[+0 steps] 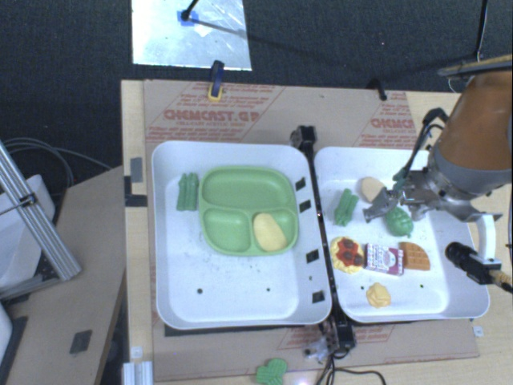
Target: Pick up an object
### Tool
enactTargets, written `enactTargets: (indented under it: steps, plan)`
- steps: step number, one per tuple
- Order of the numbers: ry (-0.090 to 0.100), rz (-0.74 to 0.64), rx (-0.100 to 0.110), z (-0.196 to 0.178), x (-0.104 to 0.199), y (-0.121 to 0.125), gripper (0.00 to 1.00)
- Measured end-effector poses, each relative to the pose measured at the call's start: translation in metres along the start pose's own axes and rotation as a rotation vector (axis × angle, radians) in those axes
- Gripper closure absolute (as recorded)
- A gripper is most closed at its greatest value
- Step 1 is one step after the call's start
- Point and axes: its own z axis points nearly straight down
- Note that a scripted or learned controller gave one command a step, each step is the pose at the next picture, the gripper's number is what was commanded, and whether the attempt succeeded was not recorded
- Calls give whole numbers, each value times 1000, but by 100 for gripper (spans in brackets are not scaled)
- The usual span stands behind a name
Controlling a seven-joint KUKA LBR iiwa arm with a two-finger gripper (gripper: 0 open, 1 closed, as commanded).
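Since the gripper (390,205) is sitting low over the right bin (461,299), right up against the green broccoli-looking toy (399,220), that seems to be the target, but honestly I can't tell whether the tool is open or closed, or whether anything is actually caught in it. The metal bits sit just above and to the left of the toy and the wrist blocks the rest.

Stuff that could go sideways, imo:

- The broccoli is lumpy and roundish, so a pinch that lands off-centre could just squirt it out toward the bin wall.
- It's crowded in there. The tan roundish piece (371,188) is just beside the gripper, and the green bean-pod thing (345,206) is near its left side. A sloppy close could nudge or grab one of those instead.
- The waffle piece (414,256) and the little pink carton (384,258) sit just below the broccoli, next to the pizza slice (347,254), so anything that gets knocked probably rolls into them.

The left bin (240,311), with the green divided plate (240,195) and the yellow lemon-ish thing (270,232) on it, is well apart from all this, so no risk there.
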Motion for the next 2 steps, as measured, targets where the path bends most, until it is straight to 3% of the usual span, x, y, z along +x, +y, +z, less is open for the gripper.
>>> enactTargets:
  steps: [1, 2]
  plan:
    - [-2, 6, 4, 70, -74, 47, 0]
    - [-1, 2, 3, 149, -87, 73, 0]
